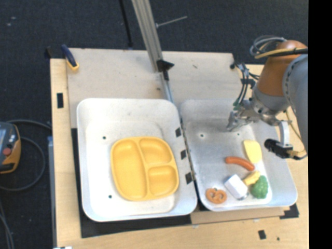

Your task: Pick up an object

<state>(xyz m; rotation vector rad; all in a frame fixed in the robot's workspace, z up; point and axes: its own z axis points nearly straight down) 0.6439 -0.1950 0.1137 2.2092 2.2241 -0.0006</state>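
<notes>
The gripper [234, 121] hangs over the back of the right bin [207, 113], bare floor beneath it; whether its jaws are apart or together I can't tell from this slant. The pickings lie toward that bin's front right corner: yellow block [252, 151], orange sausage [240, 162], white block [235, 186], green broccoli [259, 187], pretzel [216, 195]. All look like light, stiff, smooth toy food, likely slippery. The sausage, lying apart, invites a pinch across its narrow middle. The yellow tray [144, 166] sits in the left bin [93, 118].

One fixed camera looks down at a slant — from fairly high, it seems — on both white bins [132, 108].
</notes>
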